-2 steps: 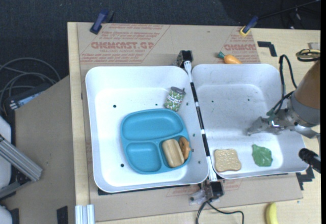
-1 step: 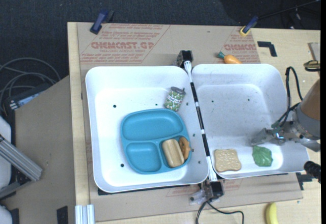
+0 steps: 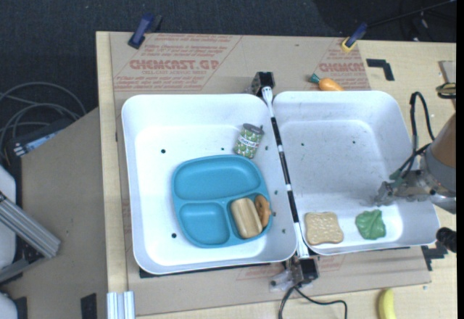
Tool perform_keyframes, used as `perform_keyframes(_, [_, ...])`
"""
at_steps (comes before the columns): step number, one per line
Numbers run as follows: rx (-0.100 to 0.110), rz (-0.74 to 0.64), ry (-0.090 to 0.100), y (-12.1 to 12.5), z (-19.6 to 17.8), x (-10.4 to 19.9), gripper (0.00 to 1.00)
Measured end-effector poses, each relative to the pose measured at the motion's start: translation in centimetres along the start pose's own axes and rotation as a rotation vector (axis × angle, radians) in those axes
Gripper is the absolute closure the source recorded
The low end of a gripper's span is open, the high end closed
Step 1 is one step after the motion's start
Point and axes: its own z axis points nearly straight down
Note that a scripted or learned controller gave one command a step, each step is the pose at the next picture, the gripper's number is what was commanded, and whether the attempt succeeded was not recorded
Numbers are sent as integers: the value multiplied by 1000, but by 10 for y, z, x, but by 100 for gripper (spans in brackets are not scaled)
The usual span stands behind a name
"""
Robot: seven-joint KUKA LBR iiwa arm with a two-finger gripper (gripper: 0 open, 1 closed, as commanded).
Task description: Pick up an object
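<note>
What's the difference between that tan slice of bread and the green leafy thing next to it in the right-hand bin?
The bread slice is tan and speckled; the green leafy piece is bright green. The bread slice has a squarish outline with rounded corners, while the leafy piece has a ragged, lobed edge. The bread slice lies nearer the divider between the bins, and the leafy piece lies closer to the pincer. Both rest flat along the near edge of the right bin, apart from each other.
</note>
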Motion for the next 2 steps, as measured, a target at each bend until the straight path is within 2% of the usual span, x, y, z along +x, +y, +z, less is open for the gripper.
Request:
perform_keyframes(1, [-3, -1, -3, 62, -101, 54, 100])
perform_keyframes(2, [-1, 0, -4, 61, -100, 54, 0])
